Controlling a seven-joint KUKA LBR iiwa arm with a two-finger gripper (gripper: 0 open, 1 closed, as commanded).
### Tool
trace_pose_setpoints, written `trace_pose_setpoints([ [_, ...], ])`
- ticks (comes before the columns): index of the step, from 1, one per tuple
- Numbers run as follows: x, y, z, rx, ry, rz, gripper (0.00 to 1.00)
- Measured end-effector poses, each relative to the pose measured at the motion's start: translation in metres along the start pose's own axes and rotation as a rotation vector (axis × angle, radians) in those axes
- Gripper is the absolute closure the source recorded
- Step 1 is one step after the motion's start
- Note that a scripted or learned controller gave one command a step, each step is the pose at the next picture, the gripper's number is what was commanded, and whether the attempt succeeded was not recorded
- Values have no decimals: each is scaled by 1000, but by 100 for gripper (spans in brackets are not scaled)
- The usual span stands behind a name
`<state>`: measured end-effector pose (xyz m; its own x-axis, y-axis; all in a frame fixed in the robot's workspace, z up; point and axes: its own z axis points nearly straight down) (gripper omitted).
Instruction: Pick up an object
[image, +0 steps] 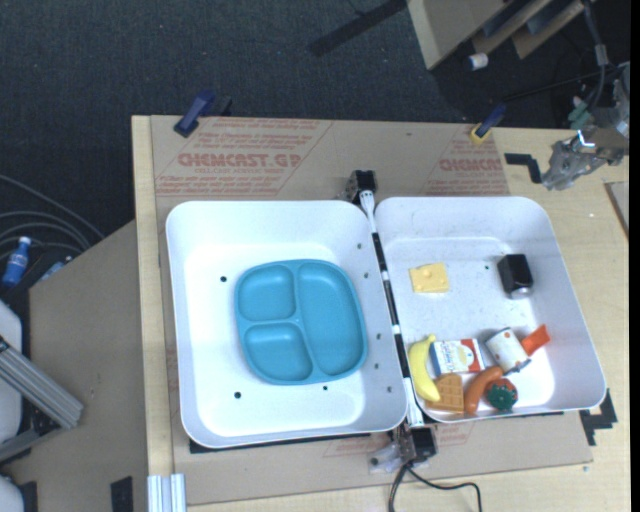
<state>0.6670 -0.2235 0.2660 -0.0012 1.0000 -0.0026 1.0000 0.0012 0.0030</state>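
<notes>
Pre-grasp step, nothing picked yet imo. Right bin (560, 235): toy pile at its 6 o'clock corner w/ banana (424, 370), carrot (492, 385), small carton (457, 355). Cheese slice (430, 279) lies alone nr centre; black block (515, 274) at its 3 o'clock, apart. Left bin (190, 300) holds blue divided plate (299, 321). Gripper (572, 160) far off at 1 o'clock, outside the bins; how wide it's spread can't tell, holds nothing visible. Next: swing in over right bin, descend on an isolated item.
</notes>
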Motion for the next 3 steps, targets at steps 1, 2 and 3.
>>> trace_pose_setpoints([
  [1,0,-3,1,4,2,1,100],
  [2,0,0,0,0,0,0,100],
  [3,0,0,0,0,0,0,100],
])
